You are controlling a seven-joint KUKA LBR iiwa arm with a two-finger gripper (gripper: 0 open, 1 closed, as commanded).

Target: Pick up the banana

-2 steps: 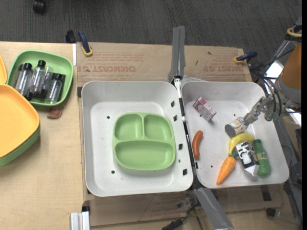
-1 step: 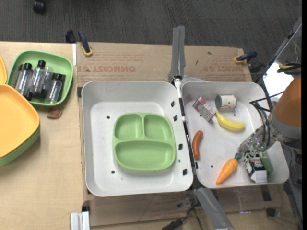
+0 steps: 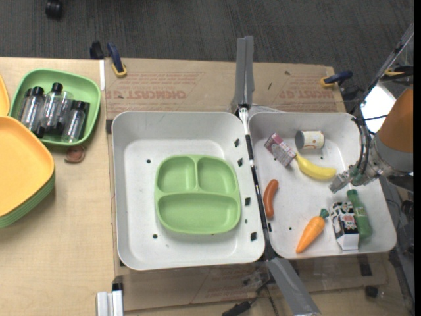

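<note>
Left bin (image 3: 125, 176): just the green divided plate (image 3: 197, 195), not in play. Right bin (image 3: 388, 232): sausage (image 3: 270, 197) by the divider, carrot (image 3: 310, 233) lower down, pink packet (image 3: 281, 149) and small cup (image 3: 310, 139) up top. Banana (image 3: 315, 168) sits just below the cup, packet near its left end. Tool (image 3: 345, 179) is right at the banana's right tip; can't tell if it's apart or together. Risk: an end grab could slip off the curve, or nudge it into the cup.

The banana (image 3: 314, 168) at right of centre looks like smooth, glossy plastic, as does the carrot (image 3: 310, 234) below it. The divided green plate (image 3: 197, 195) is matt plastic. Both white bins (image 3: 128, 196) have a smooth, dull sheen, and the table (image 3: 177, 84) is covered in brown cardboard.
</note>
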